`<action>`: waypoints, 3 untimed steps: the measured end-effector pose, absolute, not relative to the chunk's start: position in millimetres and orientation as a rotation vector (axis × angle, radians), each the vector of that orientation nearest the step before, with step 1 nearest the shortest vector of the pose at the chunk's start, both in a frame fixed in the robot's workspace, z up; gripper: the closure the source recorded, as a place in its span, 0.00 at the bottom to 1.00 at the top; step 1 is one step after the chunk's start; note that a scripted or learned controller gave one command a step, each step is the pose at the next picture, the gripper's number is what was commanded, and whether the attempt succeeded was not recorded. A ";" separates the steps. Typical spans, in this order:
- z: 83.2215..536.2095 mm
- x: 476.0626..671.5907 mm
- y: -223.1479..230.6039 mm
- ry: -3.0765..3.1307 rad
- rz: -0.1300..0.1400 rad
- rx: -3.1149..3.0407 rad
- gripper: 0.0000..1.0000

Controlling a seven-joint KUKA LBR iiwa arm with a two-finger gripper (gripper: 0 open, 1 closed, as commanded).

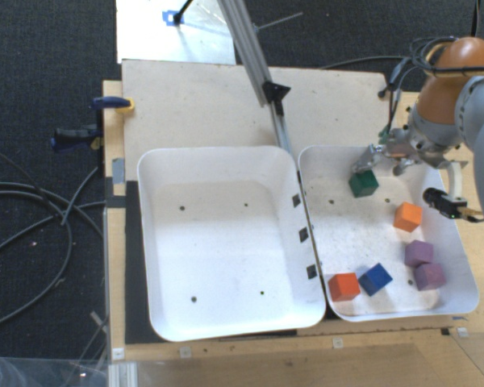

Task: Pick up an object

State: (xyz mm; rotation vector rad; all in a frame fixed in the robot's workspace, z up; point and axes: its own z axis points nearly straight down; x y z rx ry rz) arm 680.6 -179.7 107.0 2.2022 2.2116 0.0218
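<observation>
My gripper (381, 163) hangs over the far part of the right bin (460, 301), its fingers spread open with nothing between them. A green cube (363, 185) lies just below the left fingertip (364, 166), close to it but not held. Further forward in the same bin are an orange cube (408, 217), two purple cubes (419, 252) (429, 276), a blue cube (376, 279) and a red-orange cube (344, 286).
The left bin (157, 240) stands beside the right one, their walls meeting at the middle. A slanted metal pole (250, 47) crosses the board behind the bins. A blue and yellow clamp (113, 103) grips the bench's left edge.
</observation>
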 end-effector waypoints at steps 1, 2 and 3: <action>120.3 682.1 -178.9 2.213 0.026 2.192 1.00; 168.5 661.4 -174.1 2.221 0.005 2.215 1.00; 165.3 661.2 -174.0 2.223 0.003 2.216 0.00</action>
